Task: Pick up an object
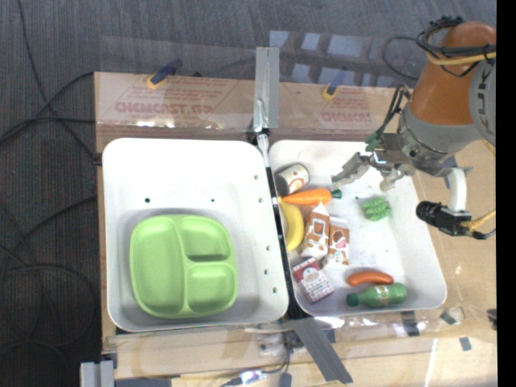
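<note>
Floor's a dark grey carpet (121,14) with a fine ribbed weave, covering the far side and the left of the view. A few thin black cables (36,59) snake across it on the left, and one more loops near the far edge. The tabletop (476,297) is light wood, bare on the right side. Along its far edge are clear plastic sheets (173,103) with red lettering, held by small yellow-and-blue clamps (161,73). Grey tape strips (326,357) sit on the near edge. Light is even and soft.
</note>
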